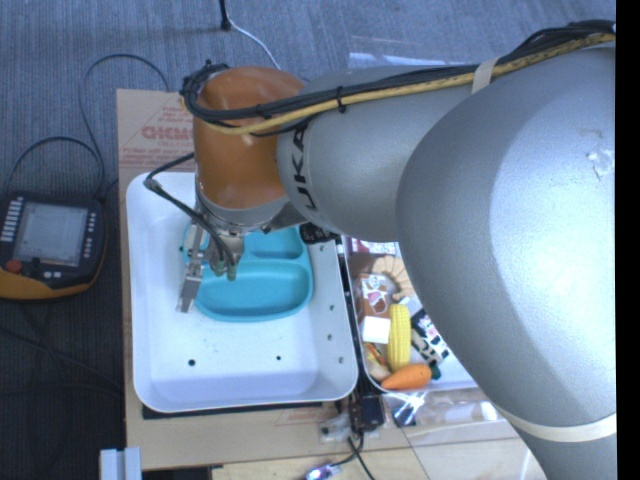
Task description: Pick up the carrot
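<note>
Gripper (208, 273) is seen over the left bin (160, 358), at the left edge of a blue divided tray (262, 286); whether it is apart or together cannot be told, and nothing is seen held. Carrot (405, 376) is located in the right bin (368, 368), just below a corn cob (398, 333), well apart from the gripper.
</note>
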Robot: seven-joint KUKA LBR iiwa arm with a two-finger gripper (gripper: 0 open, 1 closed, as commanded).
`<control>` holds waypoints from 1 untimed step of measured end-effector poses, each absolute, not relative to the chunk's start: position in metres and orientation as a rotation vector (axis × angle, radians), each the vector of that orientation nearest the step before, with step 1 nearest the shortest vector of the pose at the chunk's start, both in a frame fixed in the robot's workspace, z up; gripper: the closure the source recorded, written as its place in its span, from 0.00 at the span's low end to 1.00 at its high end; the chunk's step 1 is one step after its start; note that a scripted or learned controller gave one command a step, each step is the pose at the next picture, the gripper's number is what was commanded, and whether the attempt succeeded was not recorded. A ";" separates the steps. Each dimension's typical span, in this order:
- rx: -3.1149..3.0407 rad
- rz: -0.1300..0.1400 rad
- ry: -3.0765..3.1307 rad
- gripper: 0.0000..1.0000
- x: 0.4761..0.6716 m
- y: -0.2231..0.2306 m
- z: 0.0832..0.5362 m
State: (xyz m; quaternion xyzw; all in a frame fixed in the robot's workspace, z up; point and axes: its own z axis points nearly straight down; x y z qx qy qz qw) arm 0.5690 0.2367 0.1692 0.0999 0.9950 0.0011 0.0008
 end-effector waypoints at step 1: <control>0.715 0.002 3.053 0.00 0.566 0.227 0.280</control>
